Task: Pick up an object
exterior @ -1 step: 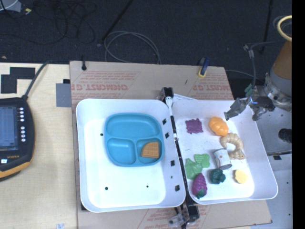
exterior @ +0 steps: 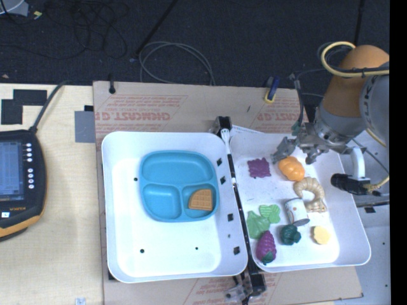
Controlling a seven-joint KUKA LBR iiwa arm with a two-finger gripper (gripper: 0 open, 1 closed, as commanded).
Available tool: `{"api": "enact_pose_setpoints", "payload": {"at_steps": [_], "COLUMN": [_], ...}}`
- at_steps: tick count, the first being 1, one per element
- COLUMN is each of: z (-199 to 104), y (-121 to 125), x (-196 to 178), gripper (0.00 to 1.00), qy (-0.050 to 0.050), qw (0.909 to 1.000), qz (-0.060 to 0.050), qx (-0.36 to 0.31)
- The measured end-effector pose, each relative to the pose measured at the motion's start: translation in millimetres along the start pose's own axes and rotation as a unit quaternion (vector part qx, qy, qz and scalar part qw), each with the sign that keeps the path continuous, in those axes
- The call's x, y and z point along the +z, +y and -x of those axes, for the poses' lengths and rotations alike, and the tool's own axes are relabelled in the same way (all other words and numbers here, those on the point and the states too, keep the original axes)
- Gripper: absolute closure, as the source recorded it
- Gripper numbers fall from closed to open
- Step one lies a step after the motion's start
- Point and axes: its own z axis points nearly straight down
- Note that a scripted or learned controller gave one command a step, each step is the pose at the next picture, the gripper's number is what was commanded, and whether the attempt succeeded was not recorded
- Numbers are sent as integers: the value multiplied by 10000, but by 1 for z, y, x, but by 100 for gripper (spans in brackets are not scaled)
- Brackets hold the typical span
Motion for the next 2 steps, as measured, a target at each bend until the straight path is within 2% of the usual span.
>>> {"api": "enact_pose_setpoints", "payload": {"at_steps": [1,2], "z": [-67,4], "y": [5,6], "x": [72,67], "gripper": [0,0], "qy": [1,-5], "qw": [10000,10000], "qz": [18,41], "qx": [-4,13]}}
